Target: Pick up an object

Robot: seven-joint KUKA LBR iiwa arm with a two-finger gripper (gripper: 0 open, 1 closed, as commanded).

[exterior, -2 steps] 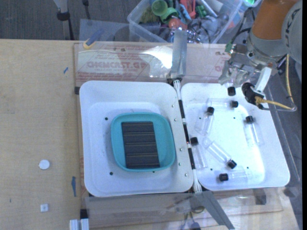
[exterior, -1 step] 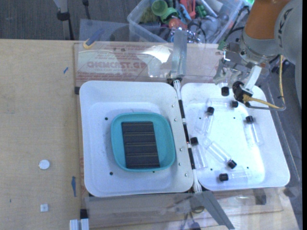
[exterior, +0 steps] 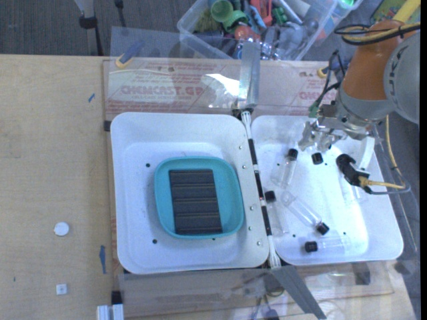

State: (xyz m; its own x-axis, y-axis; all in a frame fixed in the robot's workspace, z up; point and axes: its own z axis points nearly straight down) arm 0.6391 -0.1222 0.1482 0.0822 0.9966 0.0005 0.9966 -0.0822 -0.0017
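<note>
Right bin [exterior: 380, 242] holds four clear vials (black caps); end effector [exterior: 317, 139] fingers apart, gripping nothing.

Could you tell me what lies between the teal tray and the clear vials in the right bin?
In the camera view, the bins' rims and divider strip separate the teal tray from the clear vials.

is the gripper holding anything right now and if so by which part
Cannot be told. The gripper sits low over the right bin near clear vials, but no object shows between its fingers.
</note>
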